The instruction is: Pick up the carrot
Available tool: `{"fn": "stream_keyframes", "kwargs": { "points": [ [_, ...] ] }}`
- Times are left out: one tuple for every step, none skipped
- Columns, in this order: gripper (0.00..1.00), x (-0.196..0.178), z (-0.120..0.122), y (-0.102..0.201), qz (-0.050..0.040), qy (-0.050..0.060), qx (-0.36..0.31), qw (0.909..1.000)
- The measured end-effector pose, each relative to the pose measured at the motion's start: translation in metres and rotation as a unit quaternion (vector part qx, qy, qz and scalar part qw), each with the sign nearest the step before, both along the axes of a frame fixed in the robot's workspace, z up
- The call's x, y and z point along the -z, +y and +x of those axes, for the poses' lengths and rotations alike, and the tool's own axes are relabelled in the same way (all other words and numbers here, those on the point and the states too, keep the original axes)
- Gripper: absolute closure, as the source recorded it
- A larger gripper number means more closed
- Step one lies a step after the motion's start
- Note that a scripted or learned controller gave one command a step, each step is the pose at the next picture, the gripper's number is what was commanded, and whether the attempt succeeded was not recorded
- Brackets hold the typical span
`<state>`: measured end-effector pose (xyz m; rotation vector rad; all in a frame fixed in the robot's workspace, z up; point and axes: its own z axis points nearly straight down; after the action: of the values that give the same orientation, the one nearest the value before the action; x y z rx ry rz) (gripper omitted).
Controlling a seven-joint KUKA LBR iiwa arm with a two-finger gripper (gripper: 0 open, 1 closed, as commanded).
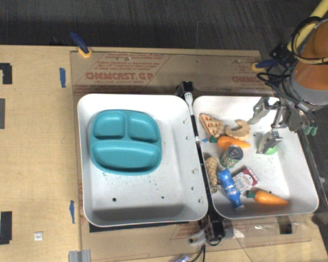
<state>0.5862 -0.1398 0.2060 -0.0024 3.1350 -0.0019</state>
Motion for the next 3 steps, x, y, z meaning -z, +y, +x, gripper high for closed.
{"fn": "stream_keyframes", "kwargs": {
  "points": [
    [0.0,0.091,0.035,0.024,-0.0006,-0.004,0.0,1.0],
    [0.0,0.117,0.051,0.027,0.0012,-0.002,0.055,0.9985],
    [0.0,0.117,0.048,0.042,-0.0014,-0.001,0.218,0.976]
  ]
}}
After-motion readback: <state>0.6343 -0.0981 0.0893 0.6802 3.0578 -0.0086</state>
